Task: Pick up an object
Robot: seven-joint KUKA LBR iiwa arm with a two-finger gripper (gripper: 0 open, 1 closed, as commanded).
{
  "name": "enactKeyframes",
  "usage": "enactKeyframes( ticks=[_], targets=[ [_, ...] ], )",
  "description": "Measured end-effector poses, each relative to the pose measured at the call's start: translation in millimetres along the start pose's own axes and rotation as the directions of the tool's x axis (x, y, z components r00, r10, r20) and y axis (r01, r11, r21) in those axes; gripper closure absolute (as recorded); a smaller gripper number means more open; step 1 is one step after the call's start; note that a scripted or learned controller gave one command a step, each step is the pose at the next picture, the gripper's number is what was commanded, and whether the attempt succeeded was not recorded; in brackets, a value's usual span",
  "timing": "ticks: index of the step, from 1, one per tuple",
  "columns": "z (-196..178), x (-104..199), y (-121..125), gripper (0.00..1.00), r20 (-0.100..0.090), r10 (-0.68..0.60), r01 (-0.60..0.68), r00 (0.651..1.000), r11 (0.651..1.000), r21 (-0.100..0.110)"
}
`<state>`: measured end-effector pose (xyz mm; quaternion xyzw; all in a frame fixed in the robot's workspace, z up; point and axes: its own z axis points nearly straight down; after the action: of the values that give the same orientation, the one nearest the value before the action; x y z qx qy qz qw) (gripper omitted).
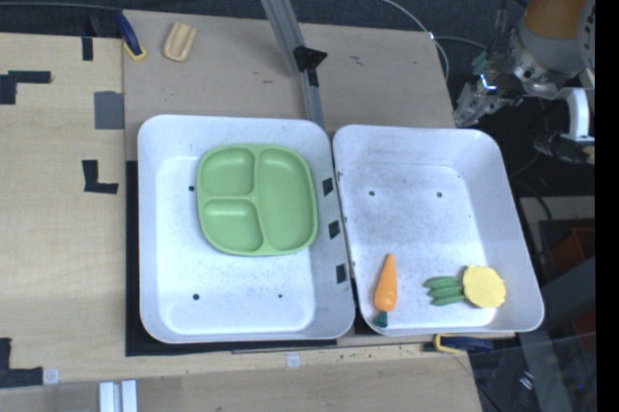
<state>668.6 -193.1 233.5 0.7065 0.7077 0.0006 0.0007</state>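
Observation:
An orange toy carrot (pixel 386 280) lies near the front edge of the right bin (pixel 426 159). To its right rest a green pea pod (pixel 445 289) and a yellow round toy (pixel 484 286), touching each other. My gripper (pixel 471 101) hangs at the upper right, just outside the right bin's far right corner and well away from the toys. It is small and dark against the background.
The left bin (pixel 169 304) holds a green divided plate (pixel 257 198). A grey pole (pixel 280 4) slants down from the top to the seam between the bins. A tan block (pixel 179 42) and a blue-yellow item (pixel 130 37) lie on the bench behind.

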Motion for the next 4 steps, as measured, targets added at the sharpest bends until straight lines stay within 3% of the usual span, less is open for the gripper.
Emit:
enactKeyframes(
  ticks=[2, 4],
  targets=[
    [17, 104, -41, 1.00, -0.002, -0.004, 0.004, 1.000, 1.000, 0.005],
    [-1, 216, -80, 1.00, -0.003, -0.006, 0.006, 1.000, 1.000, 0.004]
  ],
)
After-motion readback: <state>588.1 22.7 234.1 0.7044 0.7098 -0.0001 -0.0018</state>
